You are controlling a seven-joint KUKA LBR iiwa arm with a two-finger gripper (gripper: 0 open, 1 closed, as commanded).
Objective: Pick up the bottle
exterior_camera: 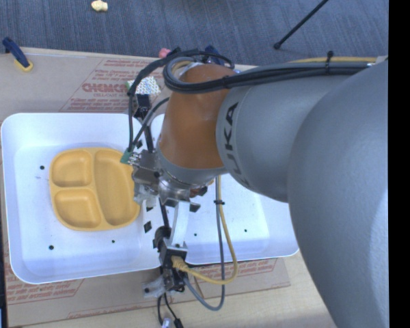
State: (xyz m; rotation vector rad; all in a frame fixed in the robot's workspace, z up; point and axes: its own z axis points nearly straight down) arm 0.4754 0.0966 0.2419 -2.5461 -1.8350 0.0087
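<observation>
One yellow divided plate [92, 188] lies in the left bin [20, 183]; the gripper [165, 195], beside it, hides its jaw state.

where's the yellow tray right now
The yellow tray lies flat in the left bin, toward its right side, just left of the arm's wrist.
</observation>
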